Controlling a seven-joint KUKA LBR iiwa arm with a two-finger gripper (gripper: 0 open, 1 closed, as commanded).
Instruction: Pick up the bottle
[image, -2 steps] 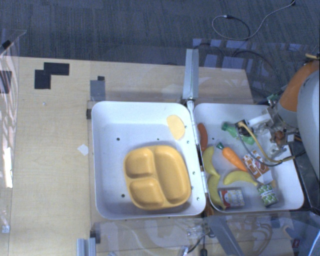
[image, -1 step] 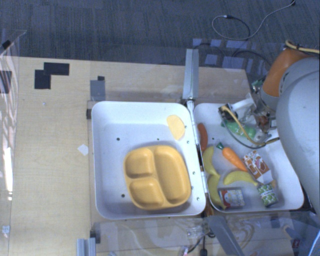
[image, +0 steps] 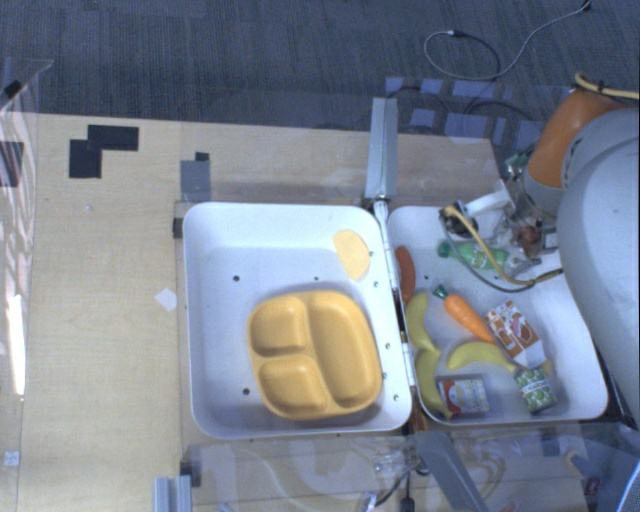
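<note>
Arm: the grey arm (image: 600, 230) with its orange band (image: 560, 140) reaches in over the right bin's far right corner.
Gripper: the gripper (image: 520, 232) sits low over the far end of the right bin, among cables; the view here is cluttered, and I cannot tell how far its fingers are parted or whether anything is between them.
Bottle: the green bottle (image: 475, 255) lies on its side near the right bin's far edge, just beside the gripper, with a yellow cable (image: 470, 225) looping across it; whether the gripper touches it is unclear.
Right bin: the right bin (image: 590, 400) holds the rest of the clutter.
Sausage: a red-brown sausage (image: 404, 272) lies along the bin's left wall.
Carrot: a carrot (image: 468, 315) lies near the middle.
Bananas: one banana (image: 422, 350) runs down the left wall towards the near edge, a second banana (image: 480, 355) lies beside the carrot.
Carton: a small printed carton (image: 515, 332) lies towards the right wall.
Cans: one can (image: 463, 395) lies at the near edge, a green-labelled can (image: 537, 390) in the near right corner.
Left bin: the left bin (image: 215, 300) bears a yellow divided tray (image: 315, 352) towards its near right corner, and a pale yellow disc (image: 351, 252), perhaps a chip or a slice, near its far right corner.
</note>
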